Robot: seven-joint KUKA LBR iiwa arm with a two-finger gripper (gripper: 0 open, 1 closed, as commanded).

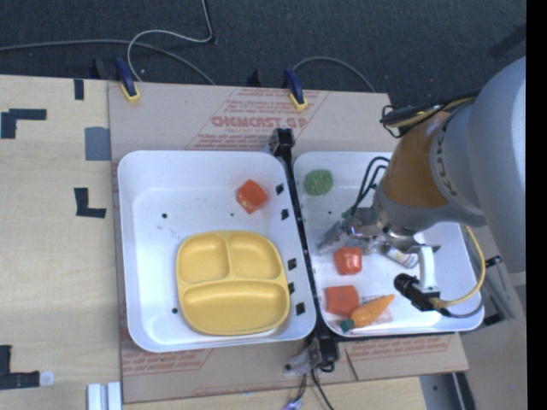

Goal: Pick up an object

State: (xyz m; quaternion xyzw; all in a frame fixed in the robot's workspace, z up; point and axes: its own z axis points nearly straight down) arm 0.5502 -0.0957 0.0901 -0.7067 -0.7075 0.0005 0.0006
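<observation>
Toy food pieces are the likely things to lift, and they lie in the right-hand bin (472,254), lower right of the frame. Nearest the bottom edge, a plastic carrot (373,311) lies slanted against that bin's front wall, just beside a flat red block (342,299). A little farther up sits a smaller red block (348,260), and the gripper (355,233) hangs directly over it, close above or perhaps touching; whether its tips are spread or closed cannot be made out, and nothing is visibly held. All these pieces look light, stiff and smooth, so they would probably slide or tip if nudged off-centre; the small red block seems best taken across its two flat opposite sides, low down. The carrot tapers and would likely squirt out unless pinched at its thick middle. Room is tight: the block has open white floor around it, but the red block and carrot crowd the front, and the black divider (295,220) between the bins runs just to its left. Farther up, a round green piece (318,182) rests near the back corner of the same bin, well apart from the others. In the left-hand bin (137,229), a yellow divided plate (232,282) takes the front half, with an orange-red cube (251,195) alone behind it. Beyond the bins, two blue-and-yellow clamps (128,82) pin the cardboard sheet (205,114).
</observation>
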